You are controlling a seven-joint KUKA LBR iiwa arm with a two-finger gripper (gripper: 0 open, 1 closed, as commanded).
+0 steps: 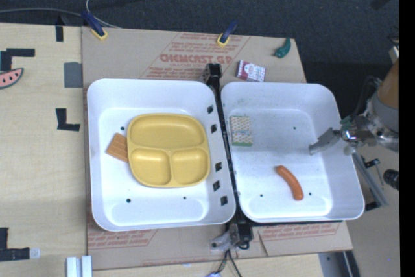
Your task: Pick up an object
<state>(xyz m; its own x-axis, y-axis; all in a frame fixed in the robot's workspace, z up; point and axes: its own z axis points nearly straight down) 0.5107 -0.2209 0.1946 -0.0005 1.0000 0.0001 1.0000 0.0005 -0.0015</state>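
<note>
An orange sausage (290,182) lies in the right bin (324,97), toward its front. A small checked pad (240,130) rests near that bin's left wall. In the left bin (104,97) sits a yellow divided plate (170,148), and a brown cracker-like piece (117,147) pokes out from under the plate's left edge. My gripper (322,143) reaches in over the right bin's right rim, above and to the right of the sausage, well apart from it. Nothing is seen in its grasp.
On the cardboard behind the bins lie a red-and-white packet (249,71) and a teal item (283,47). Yellow clamps (226,37) hold the cardboard's back edge. A black hinge strip (218,139) runs between the two bins.
</note>
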